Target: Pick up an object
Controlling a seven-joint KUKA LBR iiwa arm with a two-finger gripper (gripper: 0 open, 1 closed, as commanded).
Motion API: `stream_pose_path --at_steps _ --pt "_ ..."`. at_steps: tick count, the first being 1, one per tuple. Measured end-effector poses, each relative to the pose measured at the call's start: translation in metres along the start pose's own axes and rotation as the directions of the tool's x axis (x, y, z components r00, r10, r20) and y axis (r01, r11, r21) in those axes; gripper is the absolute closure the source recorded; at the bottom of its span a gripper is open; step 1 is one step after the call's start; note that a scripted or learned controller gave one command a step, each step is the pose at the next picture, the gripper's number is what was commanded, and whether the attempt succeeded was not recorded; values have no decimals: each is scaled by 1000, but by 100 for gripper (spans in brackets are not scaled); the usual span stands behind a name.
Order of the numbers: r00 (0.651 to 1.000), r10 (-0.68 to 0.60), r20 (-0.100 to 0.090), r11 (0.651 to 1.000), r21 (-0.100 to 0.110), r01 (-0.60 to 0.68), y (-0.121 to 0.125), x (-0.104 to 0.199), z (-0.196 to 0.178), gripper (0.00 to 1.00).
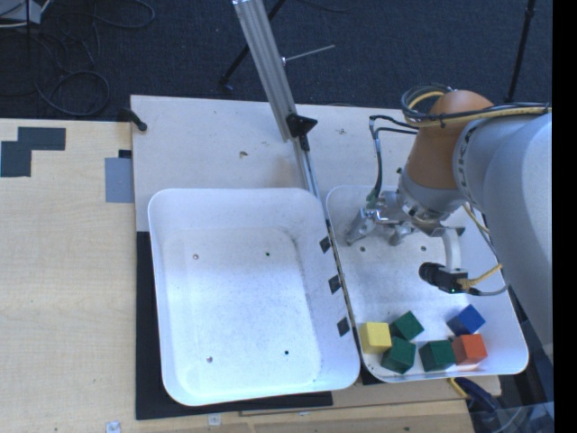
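Note:
Several small blocks lie clustered at the near end of the right bin: a yellow one, a dark green one, two green ones, an orange one and a blue one. My gripper hangs over the far end of that bin, well away from the blocks. Its metal fingers look spread open with nothing between them.
The large left bin sits beside the right one, with black clips along their shared edge. A slanted aluminium post with a black bracket rises behind the bins. The grey arm covers the right side.

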State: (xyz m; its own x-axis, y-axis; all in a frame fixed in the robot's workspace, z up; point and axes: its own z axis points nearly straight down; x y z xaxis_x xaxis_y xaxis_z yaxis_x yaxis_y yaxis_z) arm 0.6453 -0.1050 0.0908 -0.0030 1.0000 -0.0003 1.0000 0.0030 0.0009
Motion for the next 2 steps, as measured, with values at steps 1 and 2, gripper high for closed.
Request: stream_pose_path --at_steps 1,2 --pt "1000 -5 0 1000 5 5 -2 0 -10 100" --pt "1000 6 3 1000 -2 -6 5 -45 -60 100"
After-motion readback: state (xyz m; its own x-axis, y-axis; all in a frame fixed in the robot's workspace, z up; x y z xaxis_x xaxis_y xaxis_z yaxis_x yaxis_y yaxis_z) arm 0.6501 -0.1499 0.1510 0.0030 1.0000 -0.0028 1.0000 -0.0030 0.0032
